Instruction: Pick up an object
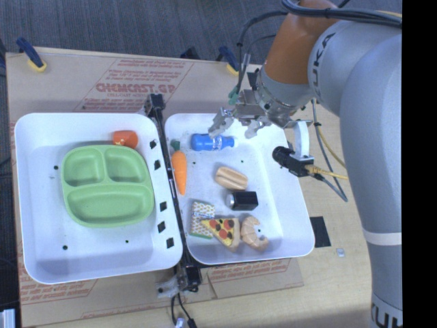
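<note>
So the blue bottle (210, 142) is the thing nearest the action here. It's lying on its side near the far edge of the right bin (290, 203), cap end pointing toward the bin's right side. The gripper (237, 124) hangs just above it with its two fingers spread apart – one fingertip by the bottle's right end, the other off to the right over bare bin floor. Nothing is between the fingers, so it's not holding anything.

Rest of the right bin: an orange carrot (179, 171) lies along the left wall, running near to far. Toward the middle there's a tan bread roll (231, 178), and just nearer than that a small black can (243, 199) on its side. Along the near edge sit a pizza slice (222, 230), a patterned wedge thing (201, 219) touching its left side, and a croissant-looking piece (254, 232) on its right.

The left bin (34, 203) has a green divided plate (107, 184) sitting in the middle – and a red tomato-ish thing (124, 139) just beyond the plate's far rim, near the far right corner.

Both bins sit on a cardboard sheet (136, 80), and the grey arm with the orange band (300, 36) comes in from the right.
</note>
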You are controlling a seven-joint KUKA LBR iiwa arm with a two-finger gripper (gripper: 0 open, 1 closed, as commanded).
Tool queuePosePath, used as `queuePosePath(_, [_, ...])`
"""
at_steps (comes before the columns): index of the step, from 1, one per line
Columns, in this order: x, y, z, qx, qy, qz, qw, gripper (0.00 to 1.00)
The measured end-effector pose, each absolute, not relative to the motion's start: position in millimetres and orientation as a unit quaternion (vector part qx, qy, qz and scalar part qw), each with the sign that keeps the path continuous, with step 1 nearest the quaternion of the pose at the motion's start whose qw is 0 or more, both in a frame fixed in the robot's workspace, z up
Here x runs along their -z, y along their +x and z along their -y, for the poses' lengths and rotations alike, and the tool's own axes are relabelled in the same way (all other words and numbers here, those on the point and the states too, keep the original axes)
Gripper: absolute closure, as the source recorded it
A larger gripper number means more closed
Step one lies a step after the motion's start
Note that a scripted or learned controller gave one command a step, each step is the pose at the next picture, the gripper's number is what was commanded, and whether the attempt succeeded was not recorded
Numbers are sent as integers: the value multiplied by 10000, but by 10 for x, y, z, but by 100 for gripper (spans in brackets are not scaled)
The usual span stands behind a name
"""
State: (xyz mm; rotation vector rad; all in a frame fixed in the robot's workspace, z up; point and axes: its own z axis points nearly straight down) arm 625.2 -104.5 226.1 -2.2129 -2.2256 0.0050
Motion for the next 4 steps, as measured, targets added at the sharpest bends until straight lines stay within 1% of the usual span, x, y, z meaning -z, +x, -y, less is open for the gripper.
queuePosePath(1, [-909,6504,1057,-24,-6955,7185,14,0])
queuePosePath(2, [-924,6567,990,-8,-8831,4691,13,0])
queuePosePath(3, [-916,6561,907,-22,-8998,4363,21,0])
queuePosePath(4, [-1017,6560,900,-33,-8984,4391,37,100])
